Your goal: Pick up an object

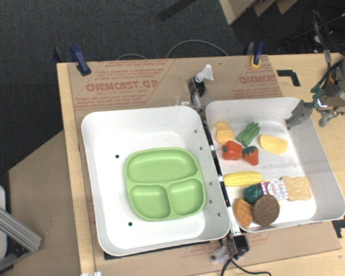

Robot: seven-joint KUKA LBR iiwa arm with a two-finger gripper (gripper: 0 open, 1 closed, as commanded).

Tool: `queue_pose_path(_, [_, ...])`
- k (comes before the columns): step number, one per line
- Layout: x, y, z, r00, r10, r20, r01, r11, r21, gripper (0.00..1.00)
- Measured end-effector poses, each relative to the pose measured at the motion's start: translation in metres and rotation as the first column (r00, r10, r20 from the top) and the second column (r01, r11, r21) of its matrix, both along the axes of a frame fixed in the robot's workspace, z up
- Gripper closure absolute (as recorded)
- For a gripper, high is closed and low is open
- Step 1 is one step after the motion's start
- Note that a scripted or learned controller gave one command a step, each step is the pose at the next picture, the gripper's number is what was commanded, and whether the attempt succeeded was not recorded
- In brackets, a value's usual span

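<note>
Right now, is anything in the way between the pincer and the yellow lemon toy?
Nothing visible is. The pincer hangs at the right bin's upper right corner, and only bare white floor lies between it and the yellow lemon toy.

The table is light wood, covered over most of its top by a brown cardboard sheet printed with red lettering. Two blue clamps pin the sheet at its 12 o'clock edge. On the cardboard sit two shallow white bins, touching: the left bin toward 9 o'clock, the right bin toward 3 o'clock. A small fitting, perhaps a bracket, stands at their 12 o'clock junction.
</note>
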State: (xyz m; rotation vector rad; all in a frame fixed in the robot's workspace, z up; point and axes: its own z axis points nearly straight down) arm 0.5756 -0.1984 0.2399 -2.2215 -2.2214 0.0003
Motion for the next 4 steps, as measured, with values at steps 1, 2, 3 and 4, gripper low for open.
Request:
queue_pose_path(1, [-0.006, 0.055, -0.137, 1.0, 0.002, -0.003, -0.002, 1.0, 0.01, 0.0])
queue_pose_path(2, [0.035, 0.064, -0.148, 1.0, 0.004, 0.018, -0.004, 1.0, -0.003, 0.0])
queue_pose_path(3, [0.029, 0.064, -0.144, 1.0, 0.002, 0.003, -0.002, 1.0, 0.0, 1.0])
queue_pose_path(4, [0.015, -0.004, -0.071, 1.0, -0.005, 0.007, 0.005, 1.0, -0.006, 1.0])
